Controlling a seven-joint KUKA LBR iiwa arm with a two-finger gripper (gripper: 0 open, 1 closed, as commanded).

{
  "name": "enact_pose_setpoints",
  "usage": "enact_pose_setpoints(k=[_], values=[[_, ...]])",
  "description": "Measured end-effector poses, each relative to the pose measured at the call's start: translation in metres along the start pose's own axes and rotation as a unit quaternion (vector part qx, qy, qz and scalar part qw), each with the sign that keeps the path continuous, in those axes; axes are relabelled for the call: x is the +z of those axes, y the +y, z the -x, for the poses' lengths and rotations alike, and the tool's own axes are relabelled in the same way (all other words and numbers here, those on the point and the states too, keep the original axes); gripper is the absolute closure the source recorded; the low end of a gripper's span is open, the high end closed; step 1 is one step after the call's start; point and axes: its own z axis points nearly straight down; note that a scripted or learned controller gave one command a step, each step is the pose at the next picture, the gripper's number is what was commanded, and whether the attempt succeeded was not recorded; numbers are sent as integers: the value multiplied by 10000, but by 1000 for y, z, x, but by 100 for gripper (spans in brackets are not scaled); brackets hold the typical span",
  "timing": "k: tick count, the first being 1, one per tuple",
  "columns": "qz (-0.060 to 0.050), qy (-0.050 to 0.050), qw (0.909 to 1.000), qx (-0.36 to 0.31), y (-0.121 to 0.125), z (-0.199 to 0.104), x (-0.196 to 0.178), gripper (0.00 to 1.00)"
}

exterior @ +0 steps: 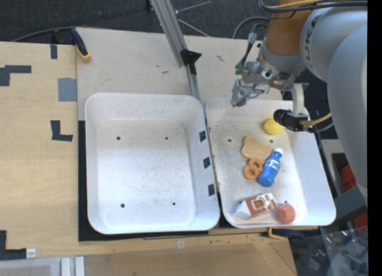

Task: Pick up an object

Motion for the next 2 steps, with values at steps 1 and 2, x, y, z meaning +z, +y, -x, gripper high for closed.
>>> enact_pose_setpoints(k=[1, 2], values=[[11, 7, 10000, -10, -3, -57, -12, 100], [-1, 1, 10000, -8, -8, -111, -3, 100]])
